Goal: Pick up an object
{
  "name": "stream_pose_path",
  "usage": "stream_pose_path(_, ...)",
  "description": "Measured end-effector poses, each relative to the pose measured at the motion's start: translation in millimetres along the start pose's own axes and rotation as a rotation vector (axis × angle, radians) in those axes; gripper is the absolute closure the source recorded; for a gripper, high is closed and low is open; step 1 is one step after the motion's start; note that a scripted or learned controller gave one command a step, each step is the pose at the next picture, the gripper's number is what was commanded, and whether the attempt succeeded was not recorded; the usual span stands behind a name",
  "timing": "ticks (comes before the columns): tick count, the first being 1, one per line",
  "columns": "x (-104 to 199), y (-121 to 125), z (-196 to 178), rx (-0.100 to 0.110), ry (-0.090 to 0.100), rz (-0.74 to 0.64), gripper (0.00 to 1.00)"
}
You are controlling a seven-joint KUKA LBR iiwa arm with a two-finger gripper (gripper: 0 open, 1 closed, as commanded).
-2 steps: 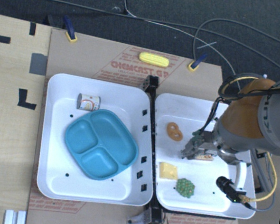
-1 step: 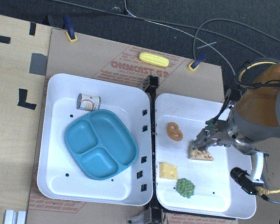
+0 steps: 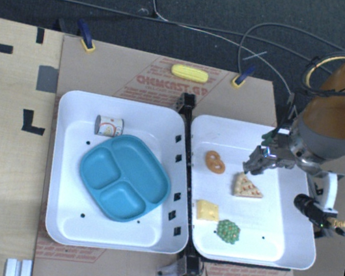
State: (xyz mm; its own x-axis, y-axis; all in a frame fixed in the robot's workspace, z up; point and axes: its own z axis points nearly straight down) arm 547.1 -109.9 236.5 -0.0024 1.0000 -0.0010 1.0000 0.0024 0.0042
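The right bin holds a brown pretzel, a triangular pizza-like slice, a pale yellow square block and a green bumpy ball. My gripper hangs over the right bin, just above and beside the top corner of the slice, to the right of the pretzel. Nothing shows between its fingers. The left bin holds a blue divided tray and a small can lying on its side.
A yellow corn-like object lies on the cardboard behind the bins. Black clips run along the divider between the bins. Cables cross the dark floor at the back. The arm's grey body reaches in over the right bin's far right corner.
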Motion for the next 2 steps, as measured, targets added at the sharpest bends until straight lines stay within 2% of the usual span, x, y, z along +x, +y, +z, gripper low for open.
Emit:
stream_pose_path(1,0,1,-38,0.001,0.000,0.001,1.00)
stream_pose_path(2,43,18,-21,0.007,0.001,-0.003,1.00)
